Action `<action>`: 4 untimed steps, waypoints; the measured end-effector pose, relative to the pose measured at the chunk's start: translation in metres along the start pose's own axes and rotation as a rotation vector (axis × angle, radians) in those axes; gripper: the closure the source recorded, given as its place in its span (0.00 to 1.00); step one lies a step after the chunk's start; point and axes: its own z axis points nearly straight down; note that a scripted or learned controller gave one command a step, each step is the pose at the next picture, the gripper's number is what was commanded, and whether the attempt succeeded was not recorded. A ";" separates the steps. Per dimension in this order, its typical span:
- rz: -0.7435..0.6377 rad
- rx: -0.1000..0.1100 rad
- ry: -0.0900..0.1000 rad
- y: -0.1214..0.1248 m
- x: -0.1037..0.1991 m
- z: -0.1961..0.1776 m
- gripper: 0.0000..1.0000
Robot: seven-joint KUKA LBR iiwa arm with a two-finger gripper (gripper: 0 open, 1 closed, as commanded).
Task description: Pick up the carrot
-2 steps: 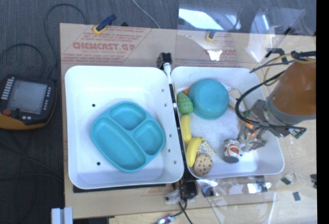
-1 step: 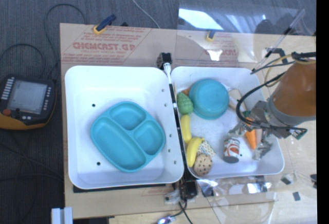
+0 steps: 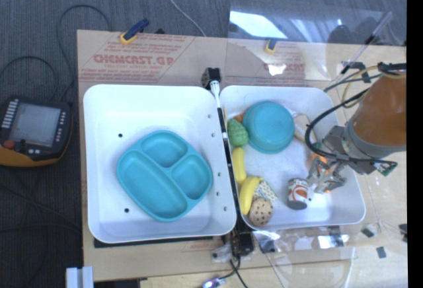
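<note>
The gripper [image 3: 325, 178] hangs low by the right bin's [image 3: 344, 217] right wall, over a slim orange carrot [image 3: 318, 160], presumably lined up to grab it; whether it grips yet, I cannot tell.

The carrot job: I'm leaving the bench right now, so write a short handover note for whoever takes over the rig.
Tool: low in the right bin, near its right wall; whether it grips anything cannot be told.
Carrot: an orange bit shows right at the tool, too hidden to confirm a hold.
Nearby: a small can left of the tool, a blue bowl further back, bananas along the left wall.
Blue tray sits in the left bin.
Done: arm is at the carrot.
Left: confirm the grasp, then lift.
</note>
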 end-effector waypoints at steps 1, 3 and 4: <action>0.000 -0.002 0.001 0.001 0.000 0.001 0.00; 0.188 -0.006 0.009 0.005 -0.026 -0.136 1.00; 0.295 -0.028 0.022 -0.046 -0.049 -0.010 1.00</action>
